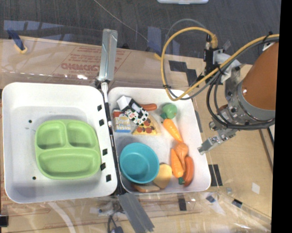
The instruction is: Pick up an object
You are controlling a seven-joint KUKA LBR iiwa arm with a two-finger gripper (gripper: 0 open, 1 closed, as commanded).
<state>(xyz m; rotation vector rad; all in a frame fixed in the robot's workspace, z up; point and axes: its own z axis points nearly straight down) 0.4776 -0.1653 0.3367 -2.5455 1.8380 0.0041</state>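
Your counter carries two white bins side by side. Look in the left bin and you find a green divided plate. Your right bin is crowded: a blue bowl, carrots, a green ball, a red pepper and small packets. Your arm sits off that bin's right edge, and its pincer hangs just outside the rim; you cannot tell how it is set.
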